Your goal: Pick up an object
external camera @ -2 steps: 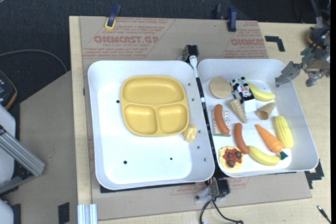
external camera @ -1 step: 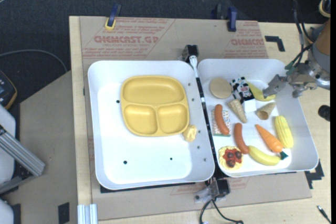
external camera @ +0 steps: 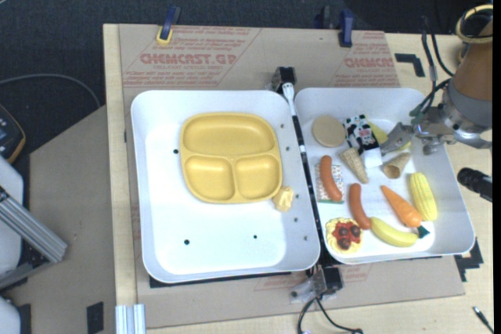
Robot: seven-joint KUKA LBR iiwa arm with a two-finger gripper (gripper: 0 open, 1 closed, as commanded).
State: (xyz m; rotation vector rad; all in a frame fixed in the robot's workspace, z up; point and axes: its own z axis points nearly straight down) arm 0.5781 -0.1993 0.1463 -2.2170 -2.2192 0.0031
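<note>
Grey metal marks the two-finger gripper (external camera: 403, 138), which hangs over the upper right part of the right-hand shallow white bin (external camera: 462, 207); whether its jaws stand wide or narrow I cannot tell, and nothing is visibly caught in it. The arm reaches in from the right edge of the frame, its orange band (external camera: 475, 74) above the wrist, the wrist tilted toward the toys.

Candidates for picking lie crowded in that bin: a tan ice-cream cone toy (external camera: 396, 164) just below the gripper, a black-and-white cow-patterned carton (external camera: 360, 132) to its left, a yellow corn cob (external camera: 423, 195), an orange carrot (external camera: 401, 205) and a yellow banana (external camera: 393, 232) lower down. The left bin holds a yellow three-compartment plastic plate (external camera: 231, 156).

This looks like the approach step, before any grasp. The next move probably calls for descending squarely over one toy, likely the cone, without nudging its close neighbours.
</note>
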